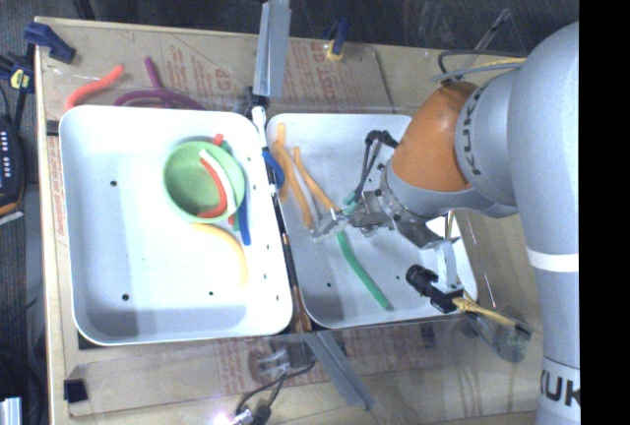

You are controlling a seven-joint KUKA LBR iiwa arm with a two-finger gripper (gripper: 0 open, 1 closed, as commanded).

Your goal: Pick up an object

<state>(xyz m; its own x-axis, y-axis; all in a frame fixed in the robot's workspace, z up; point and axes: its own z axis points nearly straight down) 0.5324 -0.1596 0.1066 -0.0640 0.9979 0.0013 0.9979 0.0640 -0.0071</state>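
**Operator:** Camera view from above gives me 2 shallow white plastic bins side by side, the left bin (98,246) and the right bin (325,300). My grey arm with the orange band (438,152) comes in from the right and hangs over the right bin.

**Supervisor:** Where is the gripper?

**Operator:** I see the metal two-finger gripper (330,224) low over the middle of the right bin, pointing toward the left wall. Its tip sits right at the lower ends of the thin orange sticks (300,182), which lie slanted along the bin's left side.

**Supervisor:** Is it closed on anything?

**Operator:** I cannot tell. The tip is small and blurred against the white floor, and I cannot make out anything held.

**Supervisor:** What else is in that bin?

**Operator:** I count 1 long green strip (362,273) lying diagonally on the floor just below the gripper, and 1 small blue piece (273,167) at the left wall beside the sticks.

**Supervisor:** And the left bin?

**Operator:** I see a round green bowl (197,179) with a curved red piece (215,179) in it. A curved yellow strip (231,246) and a blue stick (243,221) lie just below and right of the bowl.
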